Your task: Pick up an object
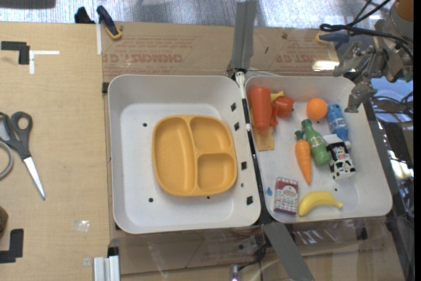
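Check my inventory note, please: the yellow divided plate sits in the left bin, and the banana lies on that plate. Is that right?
Not quite. The yellow divided plate does sit in the left bin, but the banana lies in the right bin, near its front edge beside a small carton, as the camera view shows.

Fixed overhead camera, slanted down on the bench

It takes in both white bins [118, 141] side by side, from fairly far; the arm [385, 59] enters at right.
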`<move>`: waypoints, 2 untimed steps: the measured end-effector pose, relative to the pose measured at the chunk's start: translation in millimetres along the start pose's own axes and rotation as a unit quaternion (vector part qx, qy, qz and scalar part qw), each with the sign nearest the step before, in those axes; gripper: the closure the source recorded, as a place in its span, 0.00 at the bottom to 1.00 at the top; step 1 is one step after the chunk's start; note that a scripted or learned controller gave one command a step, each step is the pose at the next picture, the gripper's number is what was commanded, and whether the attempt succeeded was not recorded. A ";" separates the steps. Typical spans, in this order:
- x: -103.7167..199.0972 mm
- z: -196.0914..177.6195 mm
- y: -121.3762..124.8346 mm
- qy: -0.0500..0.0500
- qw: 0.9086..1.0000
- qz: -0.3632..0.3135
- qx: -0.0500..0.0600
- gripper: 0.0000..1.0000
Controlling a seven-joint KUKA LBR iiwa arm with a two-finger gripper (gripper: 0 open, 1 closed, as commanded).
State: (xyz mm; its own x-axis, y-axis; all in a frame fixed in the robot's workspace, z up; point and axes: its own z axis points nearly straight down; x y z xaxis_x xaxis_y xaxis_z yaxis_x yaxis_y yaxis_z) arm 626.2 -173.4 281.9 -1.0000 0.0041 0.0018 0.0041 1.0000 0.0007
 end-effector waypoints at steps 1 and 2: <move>0.1 86.4 -13.6 -0.001 0.998 0.057 0.000 0.00; 12.2 179.1 8.5 -0.003 0.996 0.091 0.001 0.00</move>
State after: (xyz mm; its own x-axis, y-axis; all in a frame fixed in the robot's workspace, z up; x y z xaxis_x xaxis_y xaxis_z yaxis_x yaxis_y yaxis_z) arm 613.6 -164.7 102.9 -0.9828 0.1844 -0.0038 0.1844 0.9828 -0.0004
